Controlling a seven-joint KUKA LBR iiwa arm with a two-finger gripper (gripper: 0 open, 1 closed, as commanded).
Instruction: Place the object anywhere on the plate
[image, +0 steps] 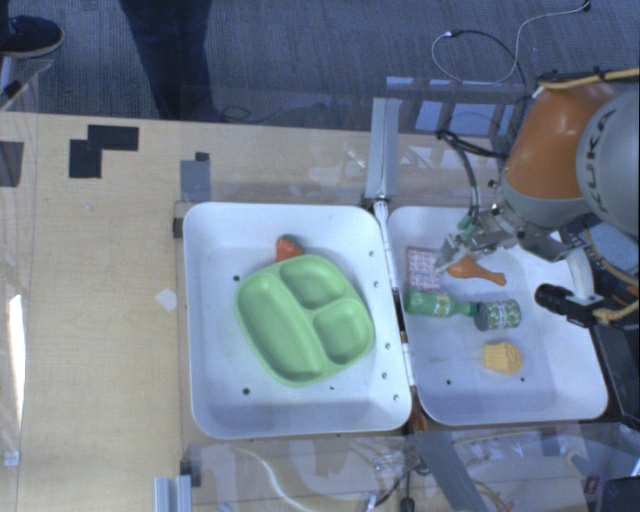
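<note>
A green three-compartment plate (303, 320) lies in the left bin (215, 400). In the right bin (560, 400), an orange drumstick-shaped toy (478, 268) lies near the back. My gripper (458, 248) hangs right over the toy's left end, touching it or nearly so. Whether the toy is gripped is hidden from this angle. Behind the plate's far rim sits a small red-orange object (288, 245), resting on the bin floor against the plate.
The right bin also holds a pink packet (421, 268), a green bottle (440, 305) lying on its side, a small can (498, 315) and a yellow lump (502, 357). A raised divider (392, 300) separates the bins. Cables (480, 60) trail behind.
</note>
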